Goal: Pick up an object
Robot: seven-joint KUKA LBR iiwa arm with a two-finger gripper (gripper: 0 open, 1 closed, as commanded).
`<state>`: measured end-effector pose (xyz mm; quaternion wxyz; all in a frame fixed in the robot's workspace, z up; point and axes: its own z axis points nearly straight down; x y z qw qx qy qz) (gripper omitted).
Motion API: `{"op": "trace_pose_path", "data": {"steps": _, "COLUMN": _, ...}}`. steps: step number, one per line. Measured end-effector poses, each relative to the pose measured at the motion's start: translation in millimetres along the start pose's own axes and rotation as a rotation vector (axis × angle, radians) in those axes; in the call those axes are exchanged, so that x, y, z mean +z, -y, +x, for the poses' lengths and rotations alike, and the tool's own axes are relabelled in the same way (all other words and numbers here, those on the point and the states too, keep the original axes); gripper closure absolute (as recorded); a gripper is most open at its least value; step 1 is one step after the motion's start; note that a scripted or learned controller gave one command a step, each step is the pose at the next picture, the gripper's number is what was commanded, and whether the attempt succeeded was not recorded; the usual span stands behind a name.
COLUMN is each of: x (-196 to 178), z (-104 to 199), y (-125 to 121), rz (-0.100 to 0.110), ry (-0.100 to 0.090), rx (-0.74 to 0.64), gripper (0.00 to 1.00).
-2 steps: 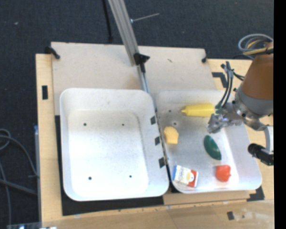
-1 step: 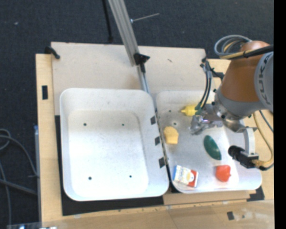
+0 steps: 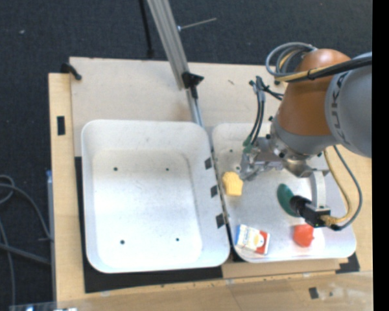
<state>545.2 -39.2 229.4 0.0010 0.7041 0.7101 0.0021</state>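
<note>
The arm reaches in from the right and hangs over the right bin point(image 3: 337, 238), where all the loose things lie, so the gripper point(image 3: 254, 164) is placed low over that bin's left part, close to the wall it shares with the left bin point(image 3: 149, 193). It sits just above and to the right of the yellow block point(image 3: 232, 184), which looks like the nearest candidate for a pick; whether it touches the block cannot be told, and the wrist hardware hides how the gripper stands, so its state cannot be told either. Nothing shows held in it. The yellow block is small, chunky and pale yellow, lying beside the dividing wall. Farther off in the same bin lie a green object point(image 3: 286, 196), a red object point(image 3: 303, 236) and a red-and-white carton point(image 3: 253, 239) near the front rim.
</note>
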Motion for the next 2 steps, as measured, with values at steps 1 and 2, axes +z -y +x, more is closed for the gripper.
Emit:
{"op": "trace_pose_path", "data": {"steps": 1, "x": 3.0, "z": 47.4, "y": 12.1, "rz": 0.004, "ry": 0.0, "rx": 0.002, "gripper": 1.0}}
{"op": "trace_pose_path", "data": {"steps": 2, "x": -11.3, "z": 104.4, "y": 16.4, "rz": 0.002, "ry": -0.001, "rx": 0.0, "gripper": 1.0}}
